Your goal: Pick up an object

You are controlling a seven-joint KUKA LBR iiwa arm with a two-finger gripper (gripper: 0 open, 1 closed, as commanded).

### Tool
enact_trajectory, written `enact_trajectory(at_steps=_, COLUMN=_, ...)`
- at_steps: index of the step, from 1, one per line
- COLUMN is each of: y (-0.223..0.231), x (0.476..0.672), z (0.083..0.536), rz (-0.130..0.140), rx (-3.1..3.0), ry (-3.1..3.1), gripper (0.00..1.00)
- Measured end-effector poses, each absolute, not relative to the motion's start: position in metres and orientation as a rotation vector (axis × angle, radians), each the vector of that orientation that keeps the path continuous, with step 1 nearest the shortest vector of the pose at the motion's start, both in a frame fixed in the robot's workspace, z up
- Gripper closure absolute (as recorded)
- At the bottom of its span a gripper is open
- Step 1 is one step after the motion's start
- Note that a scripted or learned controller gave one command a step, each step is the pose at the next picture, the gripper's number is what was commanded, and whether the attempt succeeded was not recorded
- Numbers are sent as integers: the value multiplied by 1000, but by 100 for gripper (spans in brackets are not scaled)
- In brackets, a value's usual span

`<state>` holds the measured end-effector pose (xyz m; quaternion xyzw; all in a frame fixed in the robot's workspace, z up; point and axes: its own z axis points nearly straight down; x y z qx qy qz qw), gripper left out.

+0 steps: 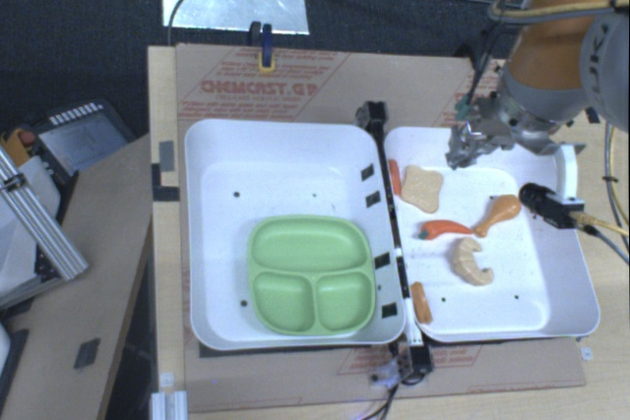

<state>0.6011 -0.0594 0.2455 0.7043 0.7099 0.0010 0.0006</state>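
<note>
Tan slice of toy bread (422,189) lies flat in the right white bin (561,310), orange chilli (445,229) just below it. Gripper (461,155) hovers just above-right (nothing between its fingers; open or closed, can't tell).

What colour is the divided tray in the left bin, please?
The divided tray is light green, clearest in the camera view, where it lies in the left bin.
</note>
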Motion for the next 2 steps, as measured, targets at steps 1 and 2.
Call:
enact_trajectory(at_steps=1, y=-5, x=607, z=232, rz=3, rx=2211, ry=2233, gripper=100)
enact_trajectory(at_steps=2, y=59, x=618, z=232, rz=6, rx=2209, ry=2234, gripper=100)
